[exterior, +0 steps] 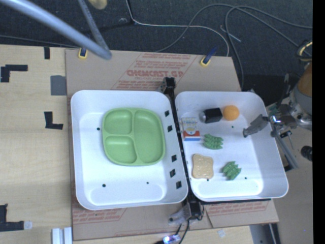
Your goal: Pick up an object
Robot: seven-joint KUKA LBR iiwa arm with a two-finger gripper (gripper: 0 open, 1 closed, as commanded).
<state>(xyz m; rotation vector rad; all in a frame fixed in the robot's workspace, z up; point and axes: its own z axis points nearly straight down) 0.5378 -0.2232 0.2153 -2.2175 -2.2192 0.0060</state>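
**Reach across the right bin**

Gripper [250, 131] of mine hangs over the right rim of the shallow white right bin [271, 151]; whether it is wide or narrow I cannot tell, and I see nothing between my tips. The small orange ball [231, 112] lies nearest, left and slightly farther back, touching a dark cylinder [212, 115]. Open floor lies between us; the back wall stands close behind the ball.

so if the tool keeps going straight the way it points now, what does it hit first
The tool points left and slightly down across the right bin. Along that line the upper green piece looks first, though it may simply meet the bin floor before it; depth is unclear from above.
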